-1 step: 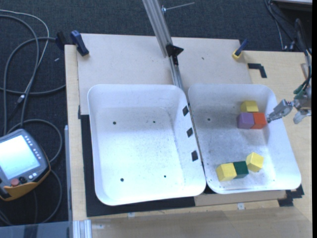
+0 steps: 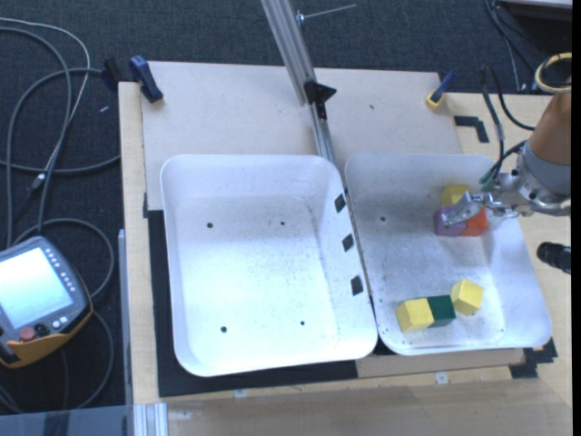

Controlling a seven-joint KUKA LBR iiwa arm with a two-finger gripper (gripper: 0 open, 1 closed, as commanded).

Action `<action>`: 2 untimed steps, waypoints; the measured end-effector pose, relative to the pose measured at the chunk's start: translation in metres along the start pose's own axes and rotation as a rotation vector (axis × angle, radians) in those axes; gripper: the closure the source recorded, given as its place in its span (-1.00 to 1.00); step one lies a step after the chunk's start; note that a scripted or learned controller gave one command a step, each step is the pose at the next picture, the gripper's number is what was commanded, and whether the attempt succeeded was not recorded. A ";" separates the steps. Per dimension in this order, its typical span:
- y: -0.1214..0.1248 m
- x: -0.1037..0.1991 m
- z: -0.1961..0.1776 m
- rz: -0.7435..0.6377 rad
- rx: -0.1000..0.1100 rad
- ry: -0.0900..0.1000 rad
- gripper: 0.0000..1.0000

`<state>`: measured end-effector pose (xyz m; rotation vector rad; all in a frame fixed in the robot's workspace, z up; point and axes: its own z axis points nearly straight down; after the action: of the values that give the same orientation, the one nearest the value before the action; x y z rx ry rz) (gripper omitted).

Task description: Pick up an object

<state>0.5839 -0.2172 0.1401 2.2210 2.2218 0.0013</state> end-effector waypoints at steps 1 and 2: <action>0.014 0.007 0.011 0.002 -0.002 -0.002 -1.00; 0.041 0.015 0.023 0.002 0.002 -0.001 -1.00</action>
<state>0.6246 -0.2024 0.1176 2.2240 2.2204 -0.0017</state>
